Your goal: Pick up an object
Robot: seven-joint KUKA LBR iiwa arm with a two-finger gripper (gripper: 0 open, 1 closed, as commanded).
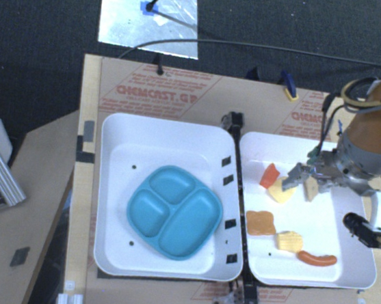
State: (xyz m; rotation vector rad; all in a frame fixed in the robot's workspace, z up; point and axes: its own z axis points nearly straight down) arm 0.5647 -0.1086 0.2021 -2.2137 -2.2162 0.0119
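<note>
Two fingers point(302, 177) spread apart over right bin point(348, 270), mid-right of frame, holding nothing, just beside yellow cheese piece point(281, 192).

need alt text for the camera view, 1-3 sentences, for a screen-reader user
The grey arm's gripper hovers low in the right bin, beside a yellow wedge and an orange-red piece. Nearer the front lie a toast slice, a ridged yellow piece and a sausage. The left bin holds a blue divided plate.
</note>
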